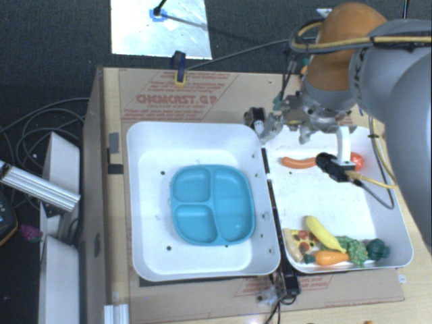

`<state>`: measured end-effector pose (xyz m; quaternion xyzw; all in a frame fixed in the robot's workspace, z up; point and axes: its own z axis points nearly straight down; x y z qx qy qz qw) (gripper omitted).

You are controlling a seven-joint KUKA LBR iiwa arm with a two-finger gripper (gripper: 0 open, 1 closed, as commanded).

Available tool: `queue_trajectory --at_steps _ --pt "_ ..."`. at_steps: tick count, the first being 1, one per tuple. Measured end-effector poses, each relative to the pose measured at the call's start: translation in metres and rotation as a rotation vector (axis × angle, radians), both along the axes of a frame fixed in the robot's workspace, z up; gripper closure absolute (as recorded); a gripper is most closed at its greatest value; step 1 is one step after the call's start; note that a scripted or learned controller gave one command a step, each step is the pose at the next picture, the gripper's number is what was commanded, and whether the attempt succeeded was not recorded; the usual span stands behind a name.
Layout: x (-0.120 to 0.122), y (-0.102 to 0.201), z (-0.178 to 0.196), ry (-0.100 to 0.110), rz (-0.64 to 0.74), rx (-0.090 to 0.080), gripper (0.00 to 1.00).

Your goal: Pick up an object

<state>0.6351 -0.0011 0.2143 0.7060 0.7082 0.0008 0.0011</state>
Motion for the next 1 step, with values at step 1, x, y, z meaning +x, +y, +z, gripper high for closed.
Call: queue_trajectory --at_steps 1 --pt "0.0338 -0.0526 -0.0012 0.0 -0.002 -0.001 0.0"
